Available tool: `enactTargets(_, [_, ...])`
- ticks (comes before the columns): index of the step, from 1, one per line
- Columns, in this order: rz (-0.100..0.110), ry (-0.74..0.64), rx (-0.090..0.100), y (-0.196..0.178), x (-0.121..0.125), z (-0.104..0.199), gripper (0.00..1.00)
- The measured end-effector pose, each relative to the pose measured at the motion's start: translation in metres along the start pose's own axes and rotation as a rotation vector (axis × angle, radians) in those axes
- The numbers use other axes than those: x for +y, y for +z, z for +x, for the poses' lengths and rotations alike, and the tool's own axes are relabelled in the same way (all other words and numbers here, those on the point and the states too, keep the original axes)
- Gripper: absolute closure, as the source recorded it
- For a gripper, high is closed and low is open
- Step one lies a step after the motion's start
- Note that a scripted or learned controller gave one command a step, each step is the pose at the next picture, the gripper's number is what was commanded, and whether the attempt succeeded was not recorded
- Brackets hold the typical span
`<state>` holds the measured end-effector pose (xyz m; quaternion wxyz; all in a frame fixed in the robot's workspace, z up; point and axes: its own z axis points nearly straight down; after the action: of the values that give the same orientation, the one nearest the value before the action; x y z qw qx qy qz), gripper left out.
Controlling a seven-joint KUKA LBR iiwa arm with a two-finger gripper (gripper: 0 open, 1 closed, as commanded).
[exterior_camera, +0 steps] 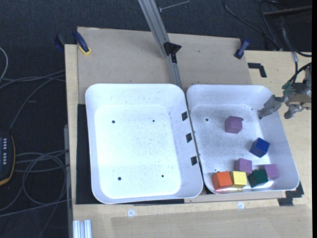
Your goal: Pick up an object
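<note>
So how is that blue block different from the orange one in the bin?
The blue block stands alone, apart from the others and turned cornerwise; the orange block sits in a row against the right bin's near wall, next to a yellow block. The blue one lies farther up the bin, the orange one in the near left corner. Both are small cubes of similar size.

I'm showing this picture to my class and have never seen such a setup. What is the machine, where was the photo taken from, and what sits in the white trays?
The camera looks down at a slant on a wooden bench bearing two white bins. A robot arm reaches in from the right; its claw hangs over the right bin, holding nothing, fingers spread. That bin holds small cubes: a purple cube, a blue cube, and a cluster of orange, yellow, green and purple near the front. The left bin sits beside it.
</note>
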<state>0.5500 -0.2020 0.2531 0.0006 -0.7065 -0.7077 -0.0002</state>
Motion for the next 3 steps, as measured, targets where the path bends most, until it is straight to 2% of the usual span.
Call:
enactTargets(1, [0.0,0.0,0.0,0.0,0.0,0.0,0.0])
enactTargets(2, [0.004,0.001,0.001,0.045,0.006,0.001,0.0])
enactTargets(3, [0.007,0.001,0.002,0.106,0.0,0.007,0.0])
